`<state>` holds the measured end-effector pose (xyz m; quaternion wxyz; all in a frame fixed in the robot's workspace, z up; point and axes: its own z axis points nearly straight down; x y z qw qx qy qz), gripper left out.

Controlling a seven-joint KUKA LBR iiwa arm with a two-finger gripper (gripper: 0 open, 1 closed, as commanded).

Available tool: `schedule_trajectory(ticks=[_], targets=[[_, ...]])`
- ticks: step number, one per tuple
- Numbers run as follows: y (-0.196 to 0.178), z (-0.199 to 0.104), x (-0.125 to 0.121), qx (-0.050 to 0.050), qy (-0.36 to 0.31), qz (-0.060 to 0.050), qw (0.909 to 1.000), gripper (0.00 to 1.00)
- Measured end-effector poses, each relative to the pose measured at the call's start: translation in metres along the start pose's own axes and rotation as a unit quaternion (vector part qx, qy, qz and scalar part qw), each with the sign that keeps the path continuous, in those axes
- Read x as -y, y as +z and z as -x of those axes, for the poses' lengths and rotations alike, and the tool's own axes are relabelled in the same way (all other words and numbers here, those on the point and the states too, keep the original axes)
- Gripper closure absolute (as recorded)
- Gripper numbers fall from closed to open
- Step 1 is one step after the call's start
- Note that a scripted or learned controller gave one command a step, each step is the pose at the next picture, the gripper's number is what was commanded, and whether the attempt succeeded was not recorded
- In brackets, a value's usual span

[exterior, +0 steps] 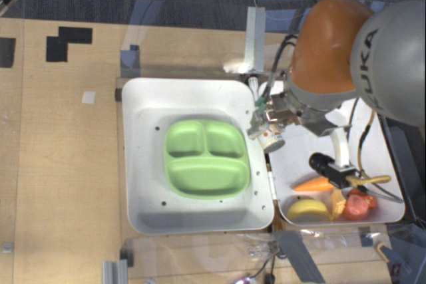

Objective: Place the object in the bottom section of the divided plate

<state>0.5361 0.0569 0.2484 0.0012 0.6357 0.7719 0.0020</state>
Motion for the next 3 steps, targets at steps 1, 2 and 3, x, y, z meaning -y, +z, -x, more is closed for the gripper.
schedule_trajectory(ticks=[1,2,3], targets=[[-0.018,-0.081,0.034,0.000,-0.031,-0.001,0.9995,1.00],[-0.132,-0.073,0.035,0.000,0.085,0.000,0.9964,1.00],[-0.132,-0.073,0.035,0.000,0.084,0.000,0.9964,0.00]])
